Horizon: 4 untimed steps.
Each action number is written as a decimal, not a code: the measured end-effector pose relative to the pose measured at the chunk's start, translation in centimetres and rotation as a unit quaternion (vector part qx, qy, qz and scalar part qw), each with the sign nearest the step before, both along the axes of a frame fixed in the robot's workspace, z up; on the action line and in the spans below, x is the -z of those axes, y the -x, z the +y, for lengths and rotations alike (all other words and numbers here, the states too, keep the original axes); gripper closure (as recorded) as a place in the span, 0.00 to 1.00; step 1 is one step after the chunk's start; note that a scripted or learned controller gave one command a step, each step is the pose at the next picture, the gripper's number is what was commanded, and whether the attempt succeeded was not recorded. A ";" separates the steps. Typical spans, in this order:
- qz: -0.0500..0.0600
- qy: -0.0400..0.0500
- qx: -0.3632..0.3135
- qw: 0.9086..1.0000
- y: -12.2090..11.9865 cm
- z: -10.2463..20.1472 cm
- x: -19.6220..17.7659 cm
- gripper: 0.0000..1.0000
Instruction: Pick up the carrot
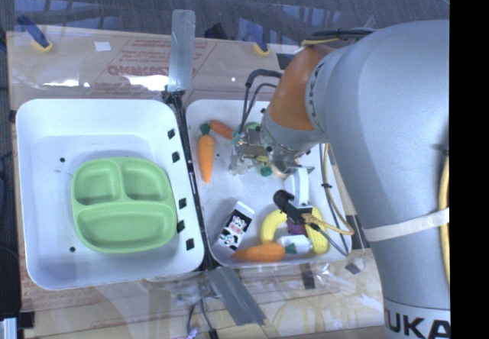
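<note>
Two white bins: left bin (pixel 30 177) with one green divided plate (pixel 122 204); right bin (pixel 221 257) with three carrots, one banana (pixel 269 224), one milk carton (pixel 236 227). Nearest carrot (pixel 205 156) upright by the divider, just left of gripper (pixel 246 153); finger state unclear. "KUKA" partly readable on arm base (pixel 416 324).

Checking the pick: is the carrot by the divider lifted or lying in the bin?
Lying flat: the carrot rests on the bin floor, apart from the tool.
</note>
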<state>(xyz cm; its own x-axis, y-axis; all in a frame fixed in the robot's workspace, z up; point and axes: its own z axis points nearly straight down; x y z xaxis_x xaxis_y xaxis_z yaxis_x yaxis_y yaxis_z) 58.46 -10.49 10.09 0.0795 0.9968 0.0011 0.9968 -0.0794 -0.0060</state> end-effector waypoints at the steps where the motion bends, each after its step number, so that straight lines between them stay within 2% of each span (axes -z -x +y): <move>1: -0.005 0.000 0.046 0.999 4.7 4.8 -9.4 1.00; 2: 0.001 0.001 0.159 0.987 6.5 14.2 -8.9 1.00; 3: 0.000 0.001 -0.003 1.000 10.9 9.1 -9.0 1.00; 4: -0.003 -0.001 0.013 1.000 10.8 14.7 -14.0 1.00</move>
